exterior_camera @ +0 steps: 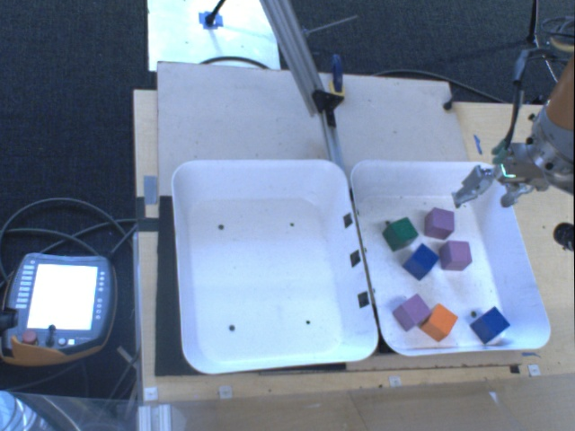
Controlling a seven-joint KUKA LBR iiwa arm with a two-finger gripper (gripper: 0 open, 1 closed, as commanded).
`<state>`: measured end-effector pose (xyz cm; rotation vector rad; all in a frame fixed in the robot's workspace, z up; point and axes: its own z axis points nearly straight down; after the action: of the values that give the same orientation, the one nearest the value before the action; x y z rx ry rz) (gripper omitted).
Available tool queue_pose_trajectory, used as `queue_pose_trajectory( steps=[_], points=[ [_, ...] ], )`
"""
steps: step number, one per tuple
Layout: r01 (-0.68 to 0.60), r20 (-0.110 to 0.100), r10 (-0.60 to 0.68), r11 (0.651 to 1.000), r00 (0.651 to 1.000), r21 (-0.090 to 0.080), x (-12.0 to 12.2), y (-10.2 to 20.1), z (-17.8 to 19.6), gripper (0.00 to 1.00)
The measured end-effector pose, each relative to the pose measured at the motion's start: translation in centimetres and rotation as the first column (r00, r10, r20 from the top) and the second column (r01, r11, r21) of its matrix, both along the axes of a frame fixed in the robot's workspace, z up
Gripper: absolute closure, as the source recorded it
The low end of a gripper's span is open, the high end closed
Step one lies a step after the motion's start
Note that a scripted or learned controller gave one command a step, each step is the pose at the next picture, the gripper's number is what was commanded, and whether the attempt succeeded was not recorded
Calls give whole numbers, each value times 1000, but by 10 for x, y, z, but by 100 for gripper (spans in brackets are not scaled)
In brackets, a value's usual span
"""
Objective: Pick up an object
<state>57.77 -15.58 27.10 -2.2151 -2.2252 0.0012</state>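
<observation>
Grey arm (555,137), cut off at the frame's right edge, holds its gripper (490,187) spread, pinching nothing, above the right bin's (517,241) upper right corner.

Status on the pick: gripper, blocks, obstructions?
Gripper open, holding nothing, above right bin's far edge. Seven blocks loose in it; nearest, purple block. Nothing in the way.
</observation>
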Motion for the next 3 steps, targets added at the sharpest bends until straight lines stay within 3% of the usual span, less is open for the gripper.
queue_pose_trajectory(
  steps=[1,3],
  points=[
    [0,4,0,1000,1000,-1,1,0,2,0],
    [3,-2,-3,1000,1000,0,2,-6,-123,0]
  ],
)
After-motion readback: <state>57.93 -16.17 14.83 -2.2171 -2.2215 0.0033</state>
